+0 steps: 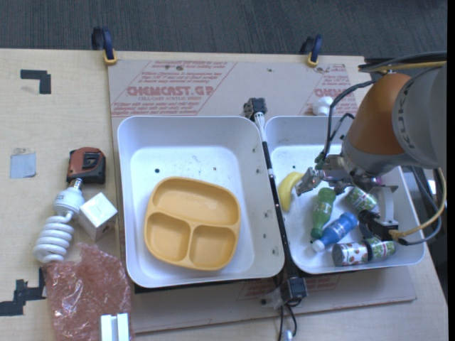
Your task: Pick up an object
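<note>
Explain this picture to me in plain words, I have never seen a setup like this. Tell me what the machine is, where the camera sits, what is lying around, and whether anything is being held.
One camera is fixed above a bench and looks down at a slant. The grey and orange shape on the right is a robot arm reaching in; its gripper hangs low over the right bin. I cannot tell whether its fingers are open, and nothing shows held between them.

In that bin lie a yellow banana-like toy, a green bottle, a blue bottle and a dark-labelled bottle. The left bin holds a yellow divided plate.

Off to the left, outside the bins, are a spiral light bulb, a small white cube, a tape measure and a pinkish bag.

The job is simply to pick up one object.
</note>
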`<state>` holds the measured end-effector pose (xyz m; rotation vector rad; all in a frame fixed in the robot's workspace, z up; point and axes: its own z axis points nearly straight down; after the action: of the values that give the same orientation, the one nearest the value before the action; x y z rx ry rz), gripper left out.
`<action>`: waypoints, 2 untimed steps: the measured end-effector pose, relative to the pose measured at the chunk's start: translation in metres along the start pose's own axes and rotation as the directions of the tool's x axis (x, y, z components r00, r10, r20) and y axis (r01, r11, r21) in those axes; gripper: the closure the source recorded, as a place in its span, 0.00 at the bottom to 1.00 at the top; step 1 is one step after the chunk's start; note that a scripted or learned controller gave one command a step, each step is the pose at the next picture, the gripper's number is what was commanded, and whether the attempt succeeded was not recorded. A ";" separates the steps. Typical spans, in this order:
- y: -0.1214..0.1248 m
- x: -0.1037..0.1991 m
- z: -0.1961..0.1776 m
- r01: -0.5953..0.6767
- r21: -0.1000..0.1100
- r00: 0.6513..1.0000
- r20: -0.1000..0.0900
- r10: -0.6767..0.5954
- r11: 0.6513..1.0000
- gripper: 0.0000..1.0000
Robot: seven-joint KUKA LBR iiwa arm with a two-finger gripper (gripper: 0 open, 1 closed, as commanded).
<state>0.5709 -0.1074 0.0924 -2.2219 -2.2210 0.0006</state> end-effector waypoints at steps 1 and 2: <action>0.001 -0.001 -0.010 -0.002 -0.003 1.000 0.001 0.002 1.000 1.00; 0.001 -0.001 -0.010 -0.001 -0.002 1.000 0.001 0.001 1.000 0.00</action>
<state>0.5718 -0.1084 0.1025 -2.2249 -2.2214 -0.0009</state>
